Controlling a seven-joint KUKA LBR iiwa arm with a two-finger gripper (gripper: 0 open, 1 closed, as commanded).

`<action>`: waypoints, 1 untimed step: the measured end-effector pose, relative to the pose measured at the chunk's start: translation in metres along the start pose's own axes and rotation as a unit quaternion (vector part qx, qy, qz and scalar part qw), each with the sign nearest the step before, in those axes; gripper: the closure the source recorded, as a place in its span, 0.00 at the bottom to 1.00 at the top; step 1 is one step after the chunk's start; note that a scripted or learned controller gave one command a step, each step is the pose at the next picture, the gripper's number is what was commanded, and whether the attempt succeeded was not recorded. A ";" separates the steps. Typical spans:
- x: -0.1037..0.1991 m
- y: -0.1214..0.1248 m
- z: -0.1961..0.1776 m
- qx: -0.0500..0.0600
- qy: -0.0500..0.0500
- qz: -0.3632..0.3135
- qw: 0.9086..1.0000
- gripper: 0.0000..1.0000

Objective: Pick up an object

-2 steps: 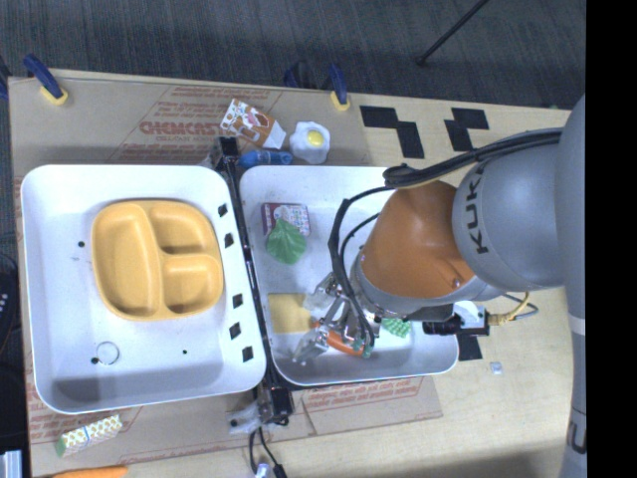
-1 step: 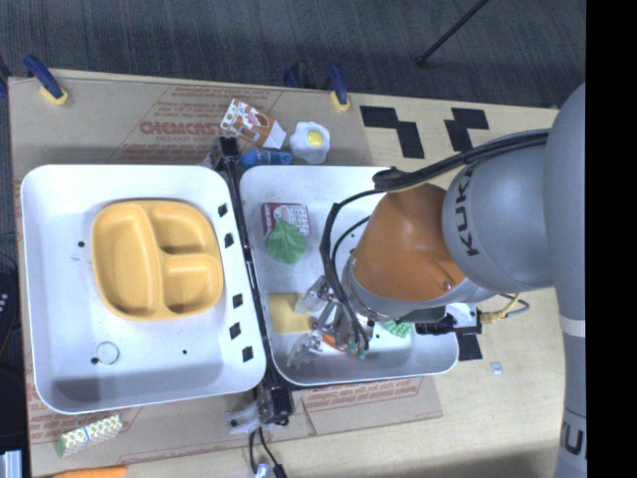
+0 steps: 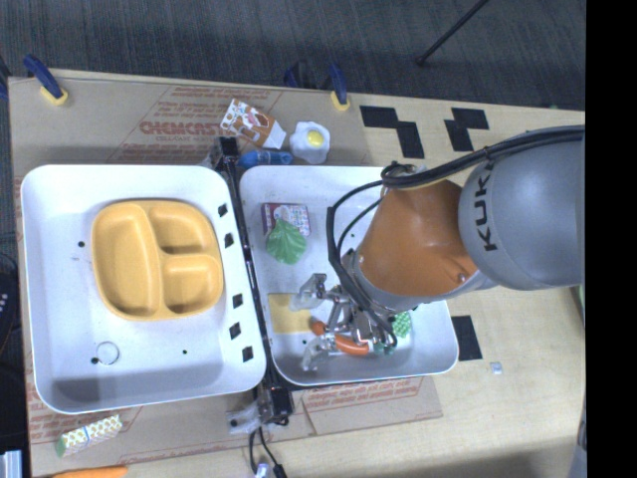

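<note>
Reaching leftward, hand low over right bin

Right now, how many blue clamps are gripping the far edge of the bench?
3: one blue clamp at the far left corner, two close together near the middle. The arm could hide others.

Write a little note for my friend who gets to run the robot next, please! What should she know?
Gripper: down low in the right bin, over an orange object near the front wall. I cannot tell whether it has a grip on anything.
Also in the right bin: a green leafy item lying partly on a small packet, and a yellow flat piece.
Left bin: a yellow divided tray.
Done: nothing lifted yet that I can see.
Left: grasp one object and raise it.
</note>
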State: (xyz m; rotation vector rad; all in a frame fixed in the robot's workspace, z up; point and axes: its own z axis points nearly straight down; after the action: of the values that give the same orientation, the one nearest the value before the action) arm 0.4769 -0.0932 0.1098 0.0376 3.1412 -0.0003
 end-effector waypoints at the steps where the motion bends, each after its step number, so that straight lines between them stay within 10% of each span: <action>1: 0.000 0.000 0.000 0.000 0.000 0.000 1.000 0.00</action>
State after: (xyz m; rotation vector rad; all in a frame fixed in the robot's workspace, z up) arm 0.4768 -0.0933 0.1098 0.0379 3.1414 -0.0001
